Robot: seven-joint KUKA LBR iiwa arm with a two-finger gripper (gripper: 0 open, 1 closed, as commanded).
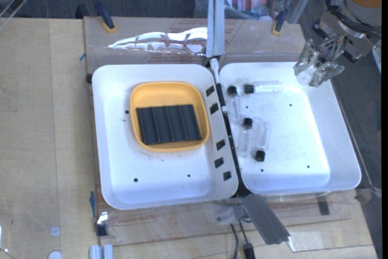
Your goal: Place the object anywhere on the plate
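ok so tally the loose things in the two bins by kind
yellow plate: 1
black ridged block lying on the plate: 1
clear vials with black caps, in the right bin, counted by caps: 4
total: 6

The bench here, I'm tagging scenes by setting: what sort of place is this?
Probably a robotics lab test bench: two white bins side by side, a yellow plate holding a black ridged object, and the arm's end effector above the right bin's corner.
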